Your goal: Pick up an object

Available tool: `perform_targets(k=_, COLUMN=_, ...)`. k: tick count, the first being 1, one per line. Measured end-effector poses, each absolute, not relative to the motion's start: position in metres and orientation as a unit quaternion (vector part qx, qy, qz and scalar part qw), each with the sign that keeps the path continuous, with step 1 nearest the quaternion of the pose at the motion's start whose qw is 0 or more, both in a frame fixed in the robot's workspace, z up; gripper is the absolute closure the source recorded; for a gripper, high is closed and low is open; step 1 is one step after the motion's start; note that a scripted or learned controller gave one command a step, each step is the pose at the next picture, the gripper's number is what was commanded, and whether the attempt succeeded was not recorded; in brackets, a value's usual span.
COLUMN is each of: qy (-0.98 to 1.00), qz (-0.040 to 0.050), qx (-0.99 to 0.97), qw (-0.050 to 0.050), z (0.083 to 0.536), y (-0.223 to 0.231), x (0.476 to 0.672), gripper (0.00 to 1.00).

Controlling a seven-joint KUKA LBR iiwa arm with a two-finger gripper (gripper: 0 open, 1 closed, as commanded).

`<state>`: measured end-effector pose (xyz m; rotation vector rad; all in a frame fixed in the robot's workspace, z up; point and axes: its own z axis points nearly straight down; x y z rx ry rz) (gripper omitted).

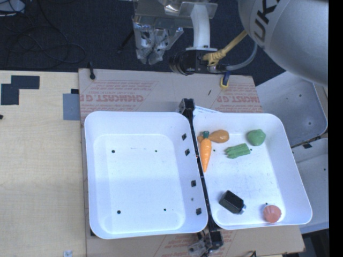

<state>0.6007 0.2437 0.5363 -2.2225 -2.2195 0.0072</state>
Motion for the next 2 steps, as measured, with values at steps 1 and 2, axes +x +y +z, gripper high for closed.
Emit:
perform_targets(k=1, qy=-0.709, qz=0.0021, qx=-0.706, qw=0.001, z=0.527, y=0.240, x=0.507, gripper=1.00)
perform_targets(k=2, qy=-0.706, qz=0.0077, qx=-0.708, qw=0.002, z=0.424, y=0.243, x=0.590, gripper=1.00)
